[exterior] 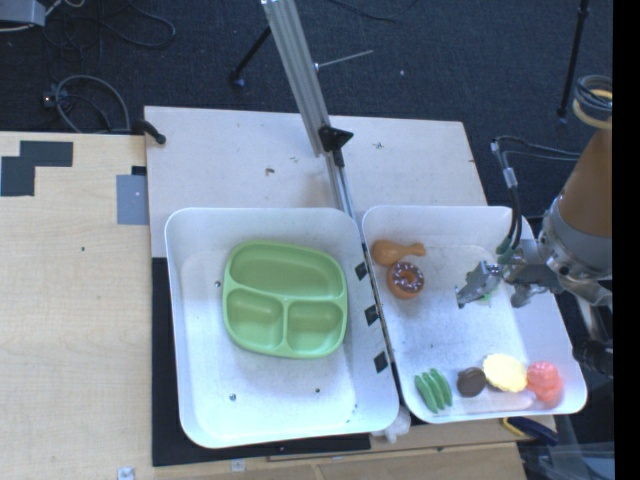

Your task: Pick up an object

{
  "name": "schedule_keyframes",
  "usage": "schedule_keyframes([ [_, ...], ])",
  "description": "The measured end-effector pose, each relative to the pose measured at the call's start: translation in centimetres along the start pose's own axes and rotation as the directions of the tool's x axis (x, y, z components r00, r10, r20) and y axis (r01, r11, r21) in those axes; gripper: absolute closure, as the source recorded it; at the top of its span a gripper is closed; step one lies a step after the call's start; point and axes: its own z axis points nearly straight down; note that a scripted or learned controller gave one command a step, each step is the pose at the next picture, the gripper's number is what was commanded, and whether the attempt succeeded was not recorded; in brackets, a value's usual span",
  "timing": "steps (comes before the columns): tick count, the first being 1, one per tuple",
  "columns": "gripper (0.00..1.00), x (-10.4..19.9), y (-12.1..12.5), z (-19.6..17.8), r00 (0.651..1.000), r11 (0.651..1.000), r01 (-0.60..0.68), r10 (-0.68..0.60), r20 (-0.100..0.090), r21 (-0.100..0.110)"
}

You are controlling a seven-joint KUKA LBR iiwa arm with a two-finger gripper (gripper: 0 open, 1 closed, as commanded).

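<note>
arm (585, 208): grey, orange band above wrist, enters from the right, over right bin's right side
gripper (478, 286): inside right bin, mid-right part, pointing left, low over the floor
claw state: cannot tell, too small and blurred; nothing seen in it
left bin (190, 368): white, shallow, holds the plate
plate (285, 299): green, three compartments, slightly left of bin centre, nothing on it
right bin (440, 343): white, shallow, holds all the small items, touches left bin along the shared edge
drumstick (395, 252): orange-brown toy, top-left area of right bin, lying flat
donut (405, 280): brown with pinkish top, just below drumstick, touching or nearly so
green item (433, 389): ribbed, bean-like, bottom-left area of right bin
dark item (471, 381): small brown lump, just right of green item
yellow item (505, 373): rounded, beside dark item, bottom edge of bin
pink item (543, 381): reddish-pink, bumpy, bottom-right corner, next to yellow item
gripper vs items: apart from all; donut is to its left, yellow item is below it
rail (305, 78): slanted metal bar from top centre down to the bin divide, checker tag at its top
clips (371, 314): small black, along the shared bin edge
bench (60, 298): light wood at left, white board under the bins
writing: none readable, no brands or labels visible
floor (150, 38): dark carpet, cables at top left
</note>
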Motion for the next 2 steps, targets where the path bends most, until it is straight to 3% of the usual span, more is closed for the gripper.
schedule_keyframes([
  [1,0.0,0.0,0.0,0.0,1.0,1.0,-0.002,0.002,0.0,-0.001],
  [2,0.0,-0.7,0.5,5.9,1.0,1.0,-0.001,0.001,-0.001,0.006],
])
